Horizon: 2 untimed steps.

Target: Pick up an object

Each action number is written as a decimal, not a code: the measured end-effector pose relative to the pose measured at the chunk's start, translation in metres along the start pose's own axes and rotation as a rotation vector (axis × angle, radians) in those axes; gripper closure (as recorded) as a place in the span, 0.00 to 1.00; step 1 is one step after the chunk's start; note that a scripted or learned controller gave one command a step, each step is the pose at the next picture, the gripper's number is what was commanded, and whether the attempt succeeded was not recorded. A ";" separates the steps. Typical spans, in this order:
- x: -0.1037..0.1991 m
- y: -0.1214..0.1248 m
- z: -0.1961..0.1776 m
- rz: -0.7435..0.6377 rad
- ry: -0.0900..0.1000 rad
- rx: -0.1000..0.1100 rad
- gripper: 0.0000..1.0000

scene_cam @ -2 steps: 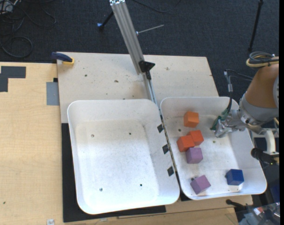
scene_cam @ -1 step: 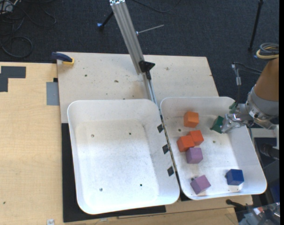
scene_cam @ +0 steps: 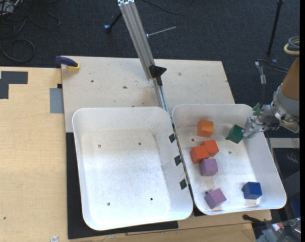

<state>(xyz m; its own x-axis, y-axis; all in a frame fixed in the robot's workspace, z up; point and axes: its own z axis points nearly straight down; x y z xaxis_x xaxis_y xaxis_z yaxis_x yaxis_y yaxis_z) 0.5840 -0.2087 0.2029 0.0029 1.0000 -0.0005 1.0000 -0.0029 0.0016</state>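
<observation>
Nearest, a purple cube (scene_cam: 215,197) and a blue cube (scene_cam: 252,190) were seen in the right bin (scene_cam: 273,185). Farther right, the tool (scene_cam: 250,128) was placed touching a green cube (scene_cam: 235,134); its grip could not be told.

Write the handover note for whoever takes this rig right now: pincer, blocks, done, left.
Pincer: at the right bin's upper right edge, beside the green block; grip state unclear.
Blocks: all in the right bin. Three orange blocks toward its upper left, purple ones mid and low, blue block lower right.
Done: no block visibly lifted.
Left: grasp and raise one; green looks nearest.
</observation>
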 end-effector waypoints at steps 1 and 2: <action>0.048 -0.003 -0.012 -0.007 0.003 0.004 1.00; 0.111 -0.010 -0.015 -0.008 0.005 0.005 1.00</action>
<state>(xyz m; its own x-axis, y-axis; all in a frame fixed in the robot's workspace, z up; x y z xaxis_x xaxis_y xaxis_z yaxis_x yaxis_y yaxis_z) 0.5746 -0.0981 0.2179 -0.0052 1.0000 0.0042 1.0000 0.0052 -0.0039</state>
